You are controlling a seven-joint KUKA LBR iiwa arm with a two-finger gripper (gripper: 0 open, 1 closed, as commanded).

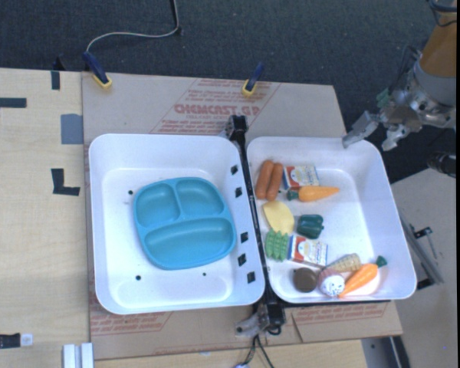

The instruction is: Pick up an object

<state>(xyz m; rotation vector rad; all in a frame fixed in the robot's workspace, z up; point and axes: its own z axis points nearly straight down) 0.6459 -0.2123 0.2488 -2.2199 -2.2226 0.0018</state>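
The right bin (383, 205) holds several toy foods: two orange sausages (267, 179), a small carton (300, 176), a carrot (318, 194), a yellow piece (278, 217), a green pepper (310, 225), a green ridged piece (276, 245), a second carton (308, 250), a brown piece (305, 280), a white egg (332, 286) and another carrot (360, 278). My gripper (373, 135) hovers over the bin's far right corner, above and beyond the food. Its fingers are spread, open, with nothing between them.
The left bin (111, 205) holds a blue divided plate (185, 221). A black hinge strip (244, 205) runs between the bins. Both stand on a cardboard sheet (207, 106) held by two yellow clamps (98, 71). A cable (169, 14) lies on the dark floor behind.
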